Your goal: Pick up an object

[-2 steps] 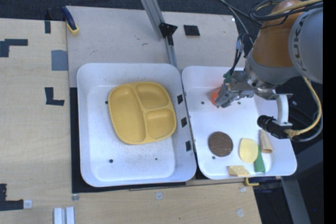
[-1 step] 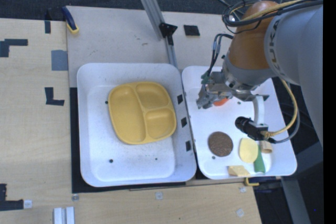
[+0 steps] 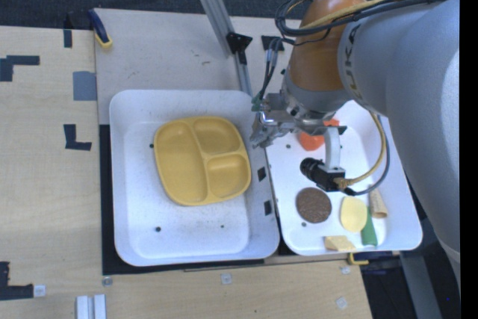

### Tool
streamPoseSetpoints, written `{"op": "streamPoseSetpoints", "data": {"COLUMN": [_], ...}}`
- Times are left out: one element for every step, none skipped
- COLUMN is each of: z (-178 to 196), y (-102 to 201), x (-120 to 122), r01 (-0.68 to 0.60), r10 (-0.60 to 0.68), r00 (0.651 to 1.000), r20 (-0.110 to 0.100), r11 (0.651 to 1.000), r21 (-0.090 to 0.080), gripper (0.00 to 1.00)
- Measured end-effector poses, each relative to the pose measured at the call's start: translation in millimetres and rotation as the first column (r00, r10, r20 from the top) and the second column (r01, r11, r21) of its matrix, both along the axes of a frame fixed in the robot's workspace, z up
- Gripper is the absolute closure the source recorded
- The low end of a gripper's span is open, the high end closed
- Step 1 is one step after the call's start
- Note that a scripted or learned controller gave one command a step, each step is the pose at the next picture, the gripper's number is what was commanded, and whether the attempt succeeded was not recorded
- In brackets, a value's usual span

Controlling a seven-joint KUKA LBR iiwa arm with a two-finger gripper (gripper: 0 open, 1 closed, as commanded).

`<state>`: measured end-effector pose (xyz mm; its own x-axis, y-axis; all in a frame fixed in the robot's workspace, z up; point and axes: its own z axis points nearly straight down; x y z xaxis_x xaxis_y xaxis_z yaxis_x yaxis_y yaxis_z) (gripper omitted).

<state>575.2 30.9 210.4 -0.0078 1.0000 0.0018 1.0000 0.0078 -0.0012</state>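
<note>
Hovering over right bin (image 3: 396,235), gripper (image 3: 314,132) above orange object (image 3: 312,140); grip state: cannot tell. Brown disc (image 3: 314,205), yellow piece (image 3: 354,214) near. Yellow tray (image 3: 202,159) in left bin (image 3: 131,183). Nothing visibly lifted; pick pending.

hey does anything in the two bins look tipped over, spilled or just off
Nothing looks spilled or broken. The yellow tray lies flat in the left bin, turned askew to its walls. In the right bin, the brown disc, yellow piece and green piece lie loosely near the front corner.
</note>
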Motion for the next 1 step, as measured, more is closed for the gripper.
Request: {"op": "streamPoseSetpoints", "data": {"z": [-5.0], "y": [56.2], "x": [0.0], "r01": [0.000], "r10": [0.000], "r00": [1.000], "r20": [-0.001], "r11": [1.000], "r21": [0.000], "gripper": [1.00]}}
